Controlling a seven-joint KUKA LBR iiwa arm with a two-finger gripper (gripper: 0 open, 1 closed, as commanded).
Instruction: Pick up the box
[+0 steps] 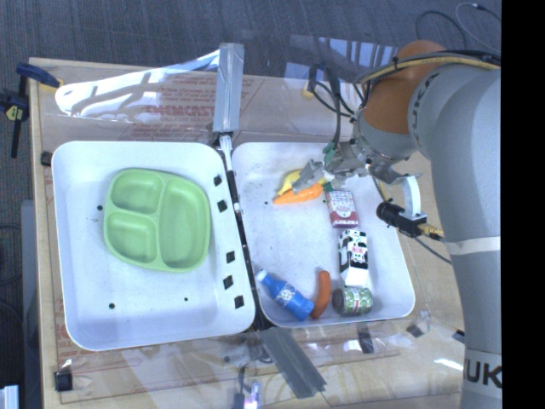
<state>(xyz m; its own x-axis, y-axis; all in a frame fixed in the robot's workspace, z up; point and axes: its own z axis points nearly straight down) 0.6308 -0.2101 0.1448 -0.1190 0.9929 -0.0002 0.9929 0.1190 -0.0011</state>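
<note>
The gripper (334,162) is being held just above the red box (341,209), lying lengthwise toward the bin's (255,228) front; jaw state cannot be told.

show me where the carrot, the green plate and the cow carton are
carrot (300,195), camera view, middle of its orange body.
green plate (157,220), camera view, central ridge between compartments.
cow carton (354,255), camera view, its printed face.

dark grey carpet (128,15) around wooden bench (38,254)

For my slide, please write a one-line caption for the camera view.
Gripper hovers over the carrot beside the red box in the right bin; green tray in left bin.
</note>
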